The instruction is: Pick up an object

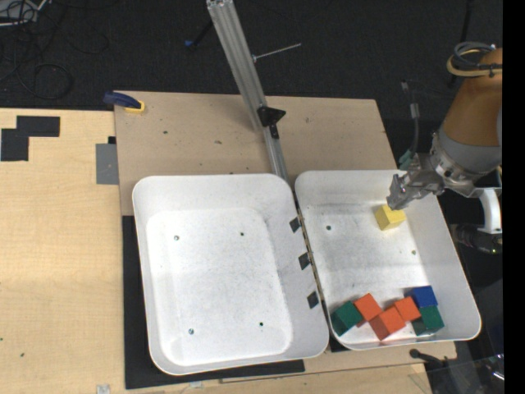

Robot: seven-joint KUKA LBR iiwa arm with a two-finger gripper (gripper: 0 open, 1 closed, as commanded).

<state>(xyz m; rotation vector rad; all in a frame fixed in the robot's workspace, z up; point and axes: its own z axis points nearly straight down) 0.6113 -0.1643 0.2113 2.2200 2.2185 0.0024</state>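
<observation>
Nearest the camera, in the near corner of the right bin [459, 286], lies a huddle of blocks: a green block [345, 315], two orange blocks [368, 306] and [395, 317] touching one another, a blue block [423, 295] and a dark green block [428, 321] against the rim. I have touched none of them, as far as I can judge. The left bin [156, 220] sits beside it. Farther back in the right bin lies a yellow block [390, 217], apart from the huddle, and my claw [402, 192] hangs right above its far edge. Whether my claw is spread or closed I cannot tell from here. The yellow block looks to be resting on the bin floor, so I judge the pick not yet done: grasp and lift remain.
</observation>
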